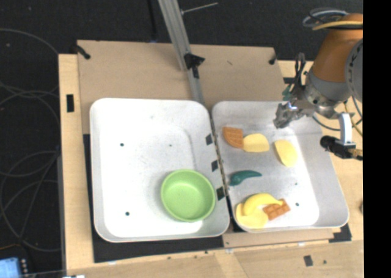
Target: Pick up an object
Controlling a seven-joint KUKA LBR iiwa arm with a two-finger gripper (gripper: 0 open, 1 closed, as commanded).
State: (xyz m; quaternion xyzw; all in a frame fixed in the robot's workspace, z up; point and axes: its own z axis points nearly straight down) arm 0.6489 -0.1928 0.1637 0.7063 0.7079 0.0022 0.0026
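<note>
Gripper (282, 118) hangs over the right bin (324, 206), upper part; finger state cannot be told; nothing seen held; nearest object, a pale yellow piece (286, 152), lies just below it in view, long axis roughly up-down.

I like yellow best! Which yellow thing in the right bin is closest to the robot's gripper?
The small yellow block on the bin's right side, just below the gripper. The pale yellow lump beside the orange piece sits farther left; the big yellow banana-like toy lies at the front.

A tan wooden bench (153, 63) stands on dark black floor (73, 2), thin cables (24, 96) trailing at left.
</note>
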